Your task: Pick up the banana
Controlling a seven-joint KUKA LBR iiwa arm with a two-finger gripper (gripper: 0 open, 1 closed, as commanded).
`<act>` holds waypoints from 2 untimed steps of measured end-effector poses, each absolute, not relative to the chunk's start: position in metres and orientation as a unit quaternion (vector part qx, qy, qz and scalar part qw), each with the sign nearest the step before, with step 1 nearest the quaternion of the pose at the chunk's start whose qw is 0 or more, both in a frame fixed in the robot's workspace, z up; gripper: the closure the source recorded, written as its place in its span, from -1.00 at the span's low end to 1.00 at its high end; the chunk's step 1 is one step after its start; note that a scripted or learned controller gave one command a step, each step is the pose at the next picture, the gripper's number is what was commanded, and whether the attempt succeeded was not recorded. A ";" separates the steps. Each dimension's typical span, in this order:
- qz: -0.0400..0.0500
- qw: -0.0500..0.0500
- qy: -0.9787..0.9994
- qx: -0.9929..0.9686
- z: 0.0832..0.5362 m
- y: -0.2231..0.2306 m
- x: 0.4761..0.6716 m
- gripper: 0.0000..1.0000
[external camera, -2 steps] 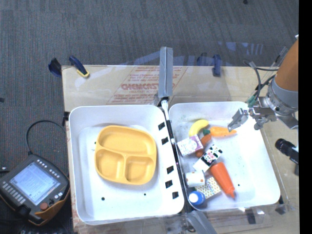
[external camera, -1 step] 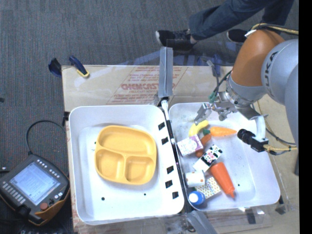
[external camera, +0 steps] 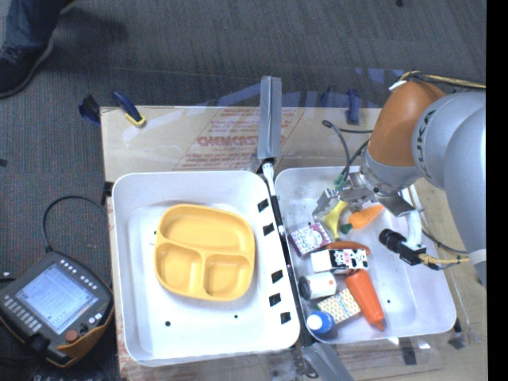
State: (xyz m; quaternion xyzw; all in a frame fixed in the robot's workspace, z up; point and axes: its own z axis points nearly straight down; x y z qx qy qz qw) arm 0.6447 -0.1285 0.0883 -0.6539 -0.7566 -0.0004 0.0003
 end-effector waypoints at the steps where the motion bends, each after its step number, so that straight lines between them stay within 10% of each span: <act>1: 0.001 0.003 -0.756 -0.654 0.097 -0.128 0.644 1.00; 2: 0.000 0.000 -0.731 -0.682 0.234 -0.076 0.645 1.00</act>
